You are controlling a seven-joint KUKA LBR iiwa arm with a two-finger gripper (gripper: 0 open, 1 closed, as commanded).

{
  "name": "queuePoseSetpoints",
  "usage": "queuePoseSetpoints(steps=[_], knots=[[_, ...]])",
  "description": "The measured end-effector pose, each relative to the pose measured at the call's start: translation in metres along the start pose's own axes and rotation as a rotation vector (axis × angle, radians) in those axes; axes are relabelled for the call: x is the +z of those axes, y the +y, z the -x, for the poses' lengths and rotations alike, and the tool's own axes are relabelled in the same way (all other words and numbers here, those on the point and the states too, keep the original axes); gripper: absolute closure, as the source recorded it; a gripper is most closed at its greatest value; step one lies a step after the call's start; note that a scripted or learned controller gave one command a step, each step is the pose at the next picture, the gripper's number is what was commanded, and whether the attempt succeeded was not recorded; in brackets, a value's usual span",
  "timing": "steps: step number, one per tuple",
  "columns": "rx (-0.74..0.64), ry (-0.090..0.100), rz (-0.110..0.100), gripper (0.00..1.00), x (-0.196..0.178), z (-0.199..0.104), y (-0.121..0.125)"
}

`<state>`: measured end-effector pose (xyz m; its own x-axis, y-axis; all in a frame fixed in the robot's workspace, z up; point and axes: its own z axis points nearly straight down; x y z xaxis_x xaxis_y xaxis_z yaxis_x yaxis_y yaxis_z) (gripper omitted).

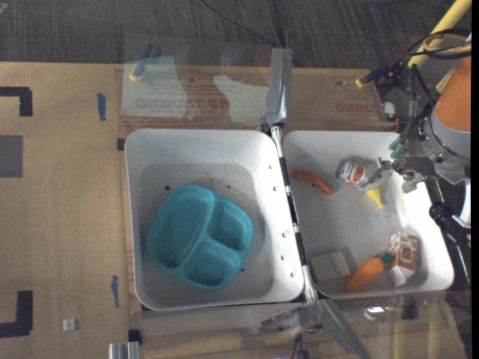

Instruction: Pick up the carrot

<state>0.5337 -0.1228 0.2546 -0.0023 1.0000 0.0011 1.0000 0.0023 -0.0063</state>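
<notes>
A robotics lab (taped bench (60,200), loose cables (224,10)).

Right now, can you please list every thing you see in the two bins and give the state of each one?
carrot: lying flat near the front of the right bin, not held.
sausage: lying flat at the back left of the right bin.
small can: tipped on its side.
yellow piece: lying loose by the can.
small carton: lying down beside the carrot top.
teal divided plate: right side up in the left bin.
gripper: above the right bin, away from the carrot.
</notes>
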Motion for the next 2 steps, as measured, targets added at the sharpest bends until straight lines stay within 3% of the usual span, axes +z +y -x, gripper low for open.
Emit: queuePoseSetpoints(steps=[1,2], knots=[[-0.087,0.000,0.001,0.00,0.080,0.043,0.016],[-0.488,0.001,0.002,0.00,0.086,0.070,-0.054]])
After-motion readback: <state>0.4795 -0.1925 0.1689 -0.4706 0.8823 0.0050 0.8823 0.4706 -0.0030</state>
